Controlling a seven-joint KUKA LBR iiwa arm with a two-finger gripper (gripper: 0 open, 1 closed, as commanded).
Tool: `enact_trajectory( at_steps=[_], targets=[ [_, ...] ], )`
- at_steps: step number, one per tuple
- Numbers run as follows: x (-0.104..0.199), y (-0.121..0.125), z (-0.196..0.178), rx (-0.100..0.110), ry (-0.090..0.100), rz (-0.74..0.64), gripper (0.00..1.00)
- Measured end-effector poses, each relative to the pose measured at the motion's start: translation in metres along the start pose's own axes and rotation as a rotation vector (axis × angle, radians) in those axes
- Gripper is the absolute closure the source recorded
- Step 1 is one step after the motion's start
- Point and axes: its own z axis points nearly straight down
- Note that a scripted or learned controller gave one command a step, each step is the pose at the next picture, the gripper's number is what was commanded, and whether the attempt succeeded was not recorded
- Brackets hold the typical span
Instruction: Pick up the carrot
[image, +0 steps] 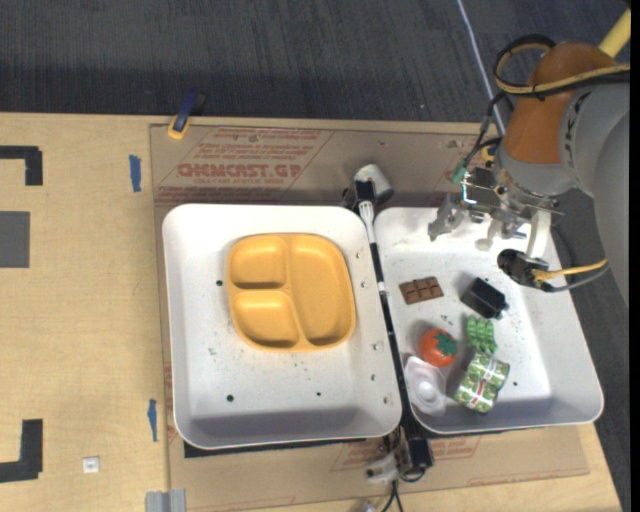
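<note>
The carrot (436, 346), a short orange piece with a green top, lies in the right bin (560, 330) towards its front left. My gripper (465, 232) hangs over the back of that bin, well behind the carrot. Its fingers stand open and apart, with nothing between them.
Around the carrot lie a white object (424, 384), a green brick (481, 333) and a green-labelled can (482, 383). A brown chocolate bar (421, 291) and a black block (484, 296) lie further back. The left bin (190, 330) holds a yellow divided plate (291, 290).
</note>
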Motion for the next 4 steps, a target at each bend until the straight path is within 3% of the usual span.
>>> enact_trajectory(
  at_steps=[1, 2, 3, 4],
  targets=[
    [0.031, -0.102, -0.024, 0.002, 0.0, 0.264, 0.0],
    [0.072, -0.183, -0.023, 0.001, 0.0, 0.353, 0.0],
    [0.136, -0.208, -0.023, -0.003, 0.001, 0.608, 0.0],
    [0.191, -0.17, 0.042, -0.001, 0.0, 0.553, 0.0]
  ],
)
